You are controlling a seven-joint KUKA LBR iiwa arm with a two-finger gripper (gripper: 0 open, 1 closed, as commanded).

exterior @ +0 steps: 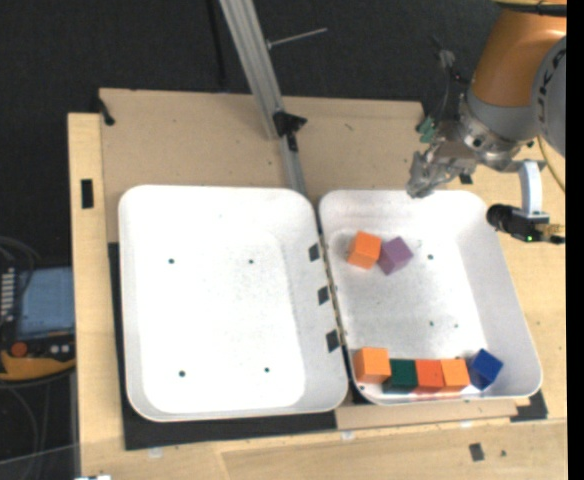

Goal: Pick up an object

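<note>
Whether the fingers of the gripper (pixel 424 182) are parted or closed cannot be told; they show as a small dark cluster with nothing visible between them. That cluster hangs over the far rim of the right bin (pixel 500 268), close to its back left corner.

Both bins rest on a pale wooden bench (pixel 87 268) with a brown board (pixel 182 128) under their far ends. Dark floor surrounds the bench. A grey metal rail (pixel 257 63) slants down from the top of the view to the gap between the bins. Beyond the bench's left edge lie cables and a blue-faced box (pixel 44 303).

The left bin (pixel 217 298) shows a bare white floor with a few small dark dots. In the right bin, an orange cube (pixel 364 250) and a purple cube (pixel 395 254) sit side by side, touching, in the far left part, near and below the gripper. Along the near wall runs a row of blocks: an orange block (pixel 374 363), a green block (pixel 403 374), two more orange blocks (pixel 442 373) and, at the right end, a blue block (pixel 485 367) turned at a slant.

The arm (pixel 517 58) enters from the upper right, its orange band above the grey wrist, leaning down and leftward toward the bin's back edge.
</note>
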